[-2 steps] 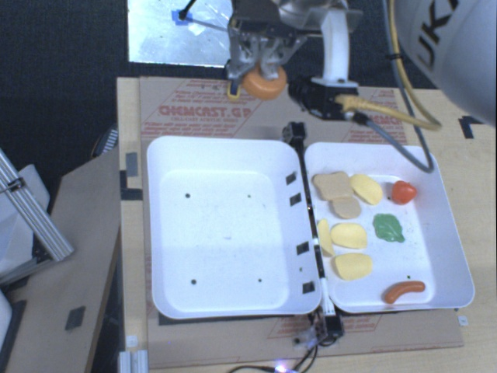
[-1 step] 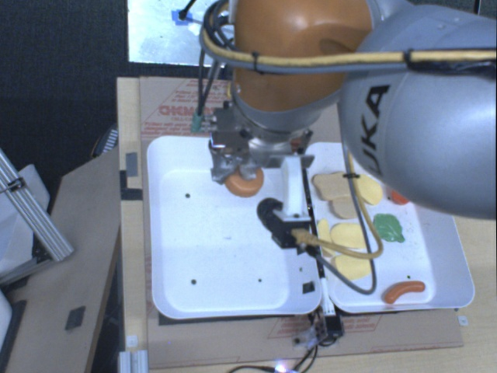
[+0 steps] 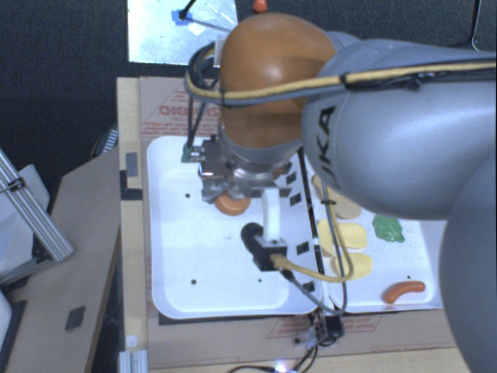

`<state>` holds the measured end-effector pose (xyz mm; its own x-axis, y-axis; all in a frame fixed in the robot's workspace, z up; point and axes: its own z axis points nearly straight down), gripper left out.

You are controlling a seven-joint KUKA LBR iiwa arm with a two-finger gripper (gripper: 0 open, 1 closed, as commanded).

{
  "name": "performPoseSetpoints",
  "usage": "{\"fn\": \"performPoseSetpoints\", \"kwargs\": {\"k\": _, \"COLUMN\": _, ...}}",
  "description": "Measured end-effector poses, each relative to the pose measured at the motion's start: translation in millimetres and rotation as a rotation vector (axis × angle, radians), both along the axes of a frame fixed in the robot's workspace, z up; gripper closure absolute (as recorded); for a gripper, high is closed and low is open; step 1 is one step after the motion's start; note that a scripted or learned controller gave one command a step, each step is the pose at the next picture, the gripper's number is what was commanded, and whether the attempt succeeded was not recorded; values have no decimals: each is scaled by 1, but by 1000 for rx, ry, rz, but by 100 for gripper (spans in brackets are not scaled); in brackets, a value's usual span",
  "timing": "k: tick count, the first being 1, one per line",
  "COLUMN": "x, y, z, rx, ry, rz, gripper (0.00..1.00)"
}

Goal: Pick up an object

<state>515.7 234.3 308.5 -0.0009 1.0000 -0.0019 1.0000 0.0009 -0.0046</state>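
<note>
The grey arm (image 3: 404,123), with its orange band (image 3: 268,76) above the wrist, reaches in from the right and covers much of the scene, its wrist hanging over the left white bin (image 3: 175,231). The gripper (image 3: 233,189) sits low above the far half of that bin; whether its jaws are open or closed cannot be told, since the wrist body hides them. A small orange-brown object (image 3: 231,205) lies on the floor of the left bin, directly beneath the gripper and partly covered by it (contact cannot be judged). Just nearer the camera than this object, a black fitting (image 3: 258,247) with a yellow cable (image 3: 311,272) hangs over the bin. In the right bin (image 3: 419,298), beyond the divider from the left bin, lie a green piece (image 3: 388,228), pale yellow pieces (image 3: 351,238), and an orange sausage-shaped item (image 3: 404,291) near the front edge. Both bins rest on a cardboard-covered table (image 3: 130,208).
</note>
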Motion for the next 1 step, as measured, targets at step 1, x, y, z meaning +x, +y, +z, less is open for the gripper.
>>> {"fn": "performPoseSetpoints", "kwargs": {"k": 1, "x": -29, "y": -98, "z": 176, "rx": 7, "ry": -21, "rz": -6, "gripper": 100}}
